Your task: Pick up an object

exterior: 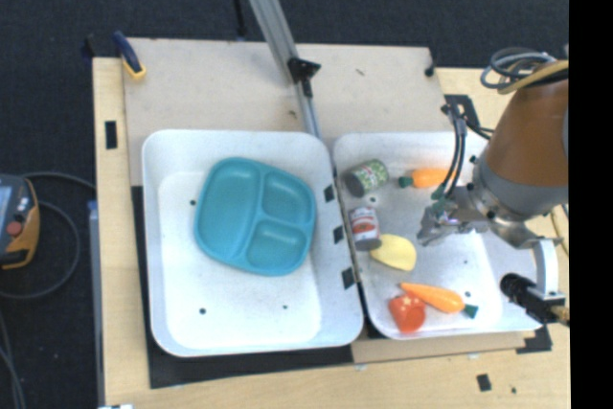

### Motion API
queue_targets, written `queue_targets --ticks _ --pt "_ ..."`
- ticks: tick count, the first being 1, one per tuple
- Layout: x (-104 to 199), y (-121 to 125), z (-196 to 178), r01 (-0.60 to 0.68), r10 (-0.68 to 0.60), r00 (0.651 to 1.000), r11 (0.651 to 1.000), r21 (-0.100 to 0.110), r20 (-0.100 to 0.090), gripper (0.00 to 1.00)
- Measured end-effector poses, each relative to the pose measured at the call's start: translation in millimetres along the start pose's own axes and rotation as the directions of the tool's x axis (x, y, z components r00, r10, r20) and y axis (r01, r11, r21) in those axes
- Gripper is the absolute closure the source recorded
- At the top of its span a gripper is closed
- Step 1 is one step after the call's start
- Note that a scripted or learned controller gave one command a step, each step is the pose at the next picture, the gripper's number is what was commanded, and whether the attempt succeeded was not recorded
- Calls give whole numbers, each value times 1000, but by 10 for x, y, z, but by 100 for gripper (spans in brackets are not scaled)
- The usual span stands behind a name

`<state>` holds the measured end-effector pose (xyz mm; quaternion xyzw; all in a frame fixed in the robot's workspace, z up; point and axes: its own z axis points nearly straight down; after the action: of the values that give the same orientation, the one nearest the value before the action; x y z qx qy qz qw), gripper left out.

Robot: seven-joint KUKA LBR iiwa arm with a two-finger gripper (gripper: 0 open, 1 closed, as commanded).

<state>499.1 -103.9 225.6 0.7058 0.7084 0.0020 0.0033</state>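
Below, we see the gripper (428, 230) hovering low in the right bin (498, 326), just beside the yellow lemon (395, 253); whether it is released or clenched we cannot tell. Nearby lie a carrot (436, 297), a red pepper (407, 313) and two cans; the left bin (172, 321) holds a teal tray (256, 216).

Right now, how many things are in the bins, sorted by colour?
Blue-green: 1, the divided plate
Orange: 2, the small carrot and the big carrot
Yellow: 1, the lemon
Red: 1, the tomato
Green: 1, the green can
Red and white: 1, the striped can
Total: 7
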Motion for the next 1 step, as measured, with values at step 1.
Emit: queue_targets --ticks 1 --pt "-12 22 -536 0 0 1000 1000 0 0 100"
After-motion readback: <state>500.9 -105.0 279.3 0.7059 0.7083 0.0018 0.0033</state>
